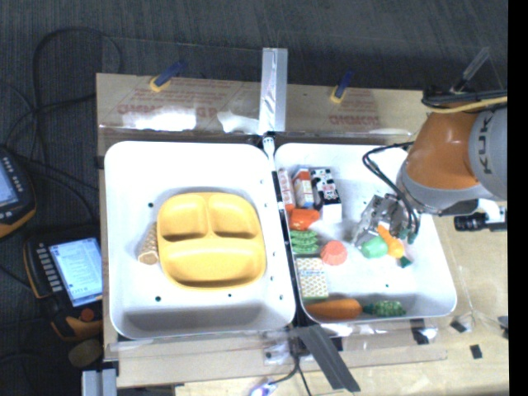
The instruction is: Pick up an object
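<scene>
The right bin holds several toy foods. Among them are a green piece and a small orange-yellow piece, lying side by side in the bin's right half. My gripper hangs just above these two, at the end of the grey arm with its orange band. Whether either piece is in its grasp cannot be told from this slant. To their left lies a pink round piece.
Along the right bin's left wall lie small printed boxes, a red-orange piece, a green ridged piece and a waffle. A carrot and a green sprig lie at the front. The left bin holds a yellow divided plate and a cone.
</scene>
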`<state>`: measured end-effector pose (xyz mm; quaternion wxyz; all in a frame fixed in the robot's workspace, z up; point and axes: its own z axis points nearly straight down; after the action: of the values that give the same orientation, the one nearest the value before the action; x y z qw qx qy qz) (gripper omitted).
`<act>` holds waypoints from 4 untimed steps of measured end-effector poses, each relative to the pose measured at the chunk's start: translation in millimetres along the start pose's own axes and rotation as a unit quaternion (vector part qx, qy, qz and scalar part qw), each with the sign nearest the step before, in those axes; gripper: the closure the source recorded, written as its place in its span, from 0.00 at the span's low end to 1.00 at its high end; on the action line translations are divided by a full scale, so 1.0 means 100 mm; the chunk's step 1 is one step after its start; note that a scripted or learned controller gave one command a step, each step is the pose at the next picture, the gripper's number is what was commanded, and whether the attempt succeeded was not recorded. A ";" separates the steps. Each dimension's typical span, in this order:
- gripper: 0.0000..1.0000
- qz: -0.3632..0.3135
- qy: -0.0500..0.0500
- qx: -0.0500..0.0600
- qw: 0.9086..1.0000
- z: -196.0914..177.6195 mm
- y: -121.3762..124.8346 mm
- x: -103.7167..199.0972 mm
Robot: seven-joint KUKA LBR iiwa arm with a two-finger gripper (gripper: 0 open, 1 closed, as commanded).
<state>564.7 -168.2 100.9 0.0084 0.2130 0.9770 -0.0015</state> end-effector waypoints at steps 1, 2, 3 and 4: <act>0.00 0.000 0.000 0.000 1.000 0.00 0.00 0.00; 0.00 -0.031 0.004 0.001 1.000 0.12 0.04 -0.31; 0.00 0.031 0.001 -0.001 1.000 0.10 -0.33 0.18; 0.00 0.045 -0.001 0.000 0.999 0.09 -0.45 0.54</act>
<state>496.9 -186.6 91.2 0.0095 0.2566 0.9665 -0.0012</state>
